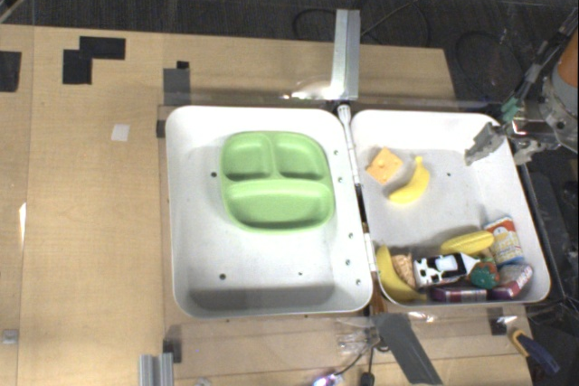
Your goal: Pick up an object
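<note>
Wooden bench [81, 221] w/ two shallow white plastic bins side by side. Left bin [194, 194] holds a light green plastic divided tray [276, 179], three compartments, lying flat roughly mid-bin, nothing in it.

Right bin [452, 140] has the objs. Upper left area: small orange-yellow cheese-like wedge [384, 165], and just beside it on the right a yellow plastic banana [412, 183], curved; the two look touching or nearly so, can't tell which. Along the bin's front edge a cluttered pile: another yellow banana-shaped piece [392, 274] at the front-left corner, a black-and-white cow-patterned toy [443, 267] next to it, a yellow lemon-like oblong [468, 242] above that, a small labelled can w/ red and white print [506, 241] toward the right wall, plus a dark purple/maroon item [457, 293] and a green bit [485, 278] at the very front; these are too small and packed to ID properly.

Grey arm w/ orange band comes in at the right edge. Two-finger gripper [486, 143] sits over the right bin's upper right corner, near the rim, well apart from the cheese wedge, banana and the front pile. Nothing visible between the tips. Jaw state: can't tell, too small and blurred.
</note>
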